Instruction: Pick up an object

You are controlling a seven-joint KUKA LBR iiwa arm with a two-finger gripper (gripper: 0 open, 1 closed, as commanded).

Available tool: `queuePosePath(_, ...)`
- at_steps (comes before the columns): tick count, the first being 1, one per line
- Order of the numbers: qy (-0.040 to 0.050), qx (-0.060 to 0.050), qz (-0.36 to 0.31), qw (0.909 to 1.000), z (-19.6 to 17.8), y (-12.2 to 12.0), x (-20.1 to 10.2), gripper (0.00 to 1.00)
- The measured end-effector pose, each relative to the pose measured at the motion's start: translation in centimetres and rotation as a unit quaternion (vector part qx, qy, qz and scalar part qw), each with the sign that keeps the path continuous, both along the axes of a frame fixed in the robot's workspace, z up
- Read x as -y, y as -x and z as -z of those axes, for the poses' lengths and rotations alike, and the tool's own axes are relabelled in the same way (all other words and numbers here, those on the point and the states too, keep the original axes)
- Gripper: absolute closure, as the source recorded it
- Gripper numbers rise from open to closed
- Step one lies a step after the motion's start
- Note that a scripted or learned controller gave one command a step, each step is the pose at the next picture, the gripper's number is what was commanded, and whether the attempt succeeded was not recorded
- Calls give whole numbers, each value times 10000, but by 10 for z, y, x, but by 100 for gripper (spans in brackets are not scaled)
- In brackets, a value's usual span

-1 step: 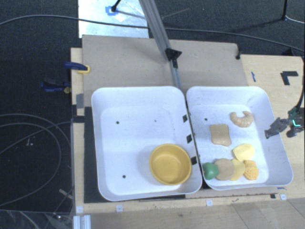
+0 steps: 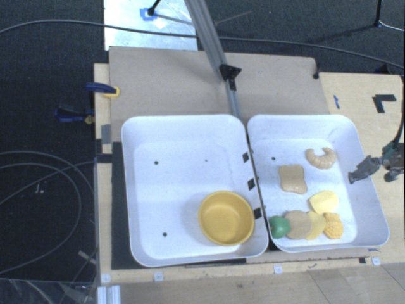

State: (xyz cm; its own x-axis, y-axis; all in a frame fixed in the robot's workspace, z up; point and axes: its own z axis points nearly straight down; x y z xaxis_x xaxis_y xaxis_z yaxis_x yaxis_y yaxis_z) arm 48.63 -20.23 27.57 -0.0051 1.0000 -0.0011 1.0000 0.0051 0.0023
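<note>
Gripper entering at the camera view's right edge, dark grey, low and roughly level — its tip pointing left, poised at the outer rim of the right-hand bin, nothing seen between its tips

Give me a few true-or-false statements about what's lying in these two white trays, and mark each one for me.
1. The yellow bowl sits in the left tray. True.
2. The croissant lies in the left tray. False: it lies in the right tray, near its far side.
3. The gripper is at the right tray's right rim. True.
4. The green piece lies in the right tray's near left corner. True.
5. The yellow bowl is stacked on the tan slice. False: the slice lies apart, in the right tray.
</note>
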Motion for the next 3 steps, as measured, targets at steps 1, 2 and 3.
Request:
queuePosePath(1,-7,-17,17,10000,42,0,-4,0)
queuePosePath(2,-7,-17,22,10000,83,-2,-4,0)
queuePosePath(3,-13,-26,21,10000,139,-6,-13,0)
